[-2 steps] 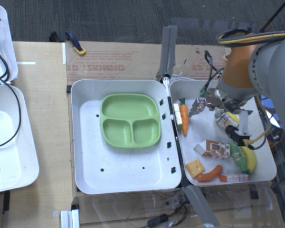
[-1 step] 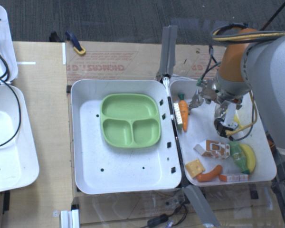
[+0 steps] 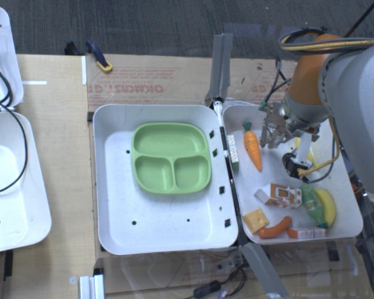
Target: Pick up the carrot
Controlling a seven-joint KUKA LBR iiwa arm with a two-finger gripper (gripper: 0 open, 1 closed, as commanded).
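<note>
The carrot (image 3: pixel 253 149) is orange with a small green top. It lies lengthwise in the upper left part of the right bin (image 3: pixel 349 229), tip pointing toward the front. My gripper (image 3: pixel 271 137) hangs just to the right of the carrot's upper end, close above the bin floor. Nothing shows in its grasp, and the carrot rests on the floor apart from it. The grey arm with its orange band (image 3: pixel 308 73) reaches in from the right.
A white bar (image 3: pixel 232 149) lies left of the carrot by the bin wall. Nearer the front lie a snack box (image 3: pixel 283 195), a cracker (image 3: pixel 255 219), a sausage (image 3: pixel 275 227), a green item (image 3: pixel 310 201) and a banana (image 3: pixel 326 205). The left bin (image 3: pixel 112 229) holds a green divided plate (image 3: pixel 171 157).
</note>
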